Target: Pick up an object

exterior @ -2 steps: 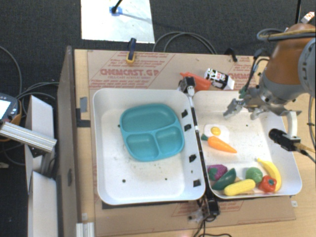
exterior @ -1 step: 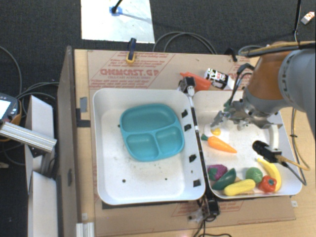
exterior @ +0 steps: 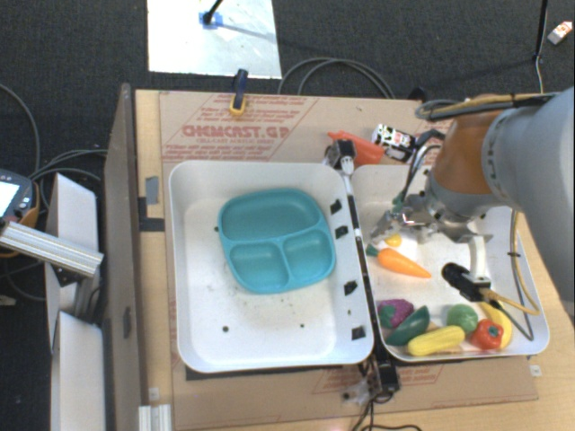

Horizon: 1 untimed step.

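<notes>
Carrot (exterior: 402, 262), toy, orange, lies in the right bin (exterior: 535, 305) just below the gripper (exterior: 396, 226), which we judge poised over it for a pick; we cannot tell its grip state. Outward we list a teal divided plate (exterior: 274, 240) in the left bin (exterior: 196, 268), and cardboard (exterior: 260, 119) printed "CHEMCAST GP".

The brown cardboard sheet (exterior: 269, 124) under the bins bears red printing that reads roughly "CHEMCAST GP" in large letters, with smaller red lines above it too blurred to read.
</notes>
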### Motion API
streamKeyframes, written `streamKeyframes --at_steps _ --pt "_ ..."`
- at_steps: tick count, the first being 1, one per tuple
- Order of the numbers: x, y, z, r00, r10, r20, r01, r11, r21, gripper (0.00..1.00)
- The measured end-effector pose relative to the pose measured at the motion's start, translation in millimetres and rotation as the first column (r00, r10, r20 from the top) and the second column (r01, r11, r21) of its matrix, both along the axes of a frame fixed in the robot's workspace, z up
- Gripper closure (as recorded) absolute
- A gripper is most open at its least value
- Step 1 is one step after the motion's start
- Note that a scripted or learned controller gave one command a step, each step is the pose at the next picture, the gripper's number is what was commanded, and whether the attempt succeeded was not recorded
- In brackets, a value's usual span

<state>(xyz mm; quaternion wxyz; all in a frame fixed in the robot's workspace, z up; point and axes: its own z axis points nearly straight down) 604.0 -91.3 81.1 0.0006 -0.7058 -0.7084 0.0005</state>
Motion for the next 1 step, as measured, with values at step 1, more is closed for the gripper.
streamKeyframes --at_steps 1 --pt "-61.5 1.0 2.6 1.0 -0.005 -0.003 0.005 1.0 0.001 0.0"
